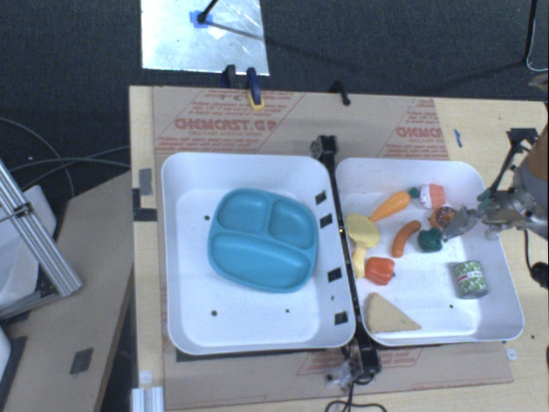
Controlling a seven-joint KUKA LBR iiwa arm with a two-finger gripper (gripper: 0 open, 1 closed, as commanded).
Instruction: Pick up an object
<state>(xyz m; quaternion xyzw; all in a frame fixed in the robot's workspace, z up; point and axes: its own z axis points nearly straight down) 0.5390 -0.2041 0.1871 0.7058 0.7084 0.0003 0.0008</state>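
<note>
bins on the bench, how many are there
2, side by side: the left bin holds a blue divided plate; the right bin holds the toy food, with the gripper over its right part.

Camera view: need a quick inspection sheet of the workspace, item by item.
Surface: bench bearing left bin and right bin, side by side.
Job's things: in the right bin, carrot, sausage, yellow piece, orange pepper, wedge, green can, dark green item.
Clutter: blue divided plate in the left bin.
Grippers: gripper low over the right bin, beside the dark green item.
Cables: black cables left of the bench.
Surroundings: dark carpet, shiny sheet.
</note>
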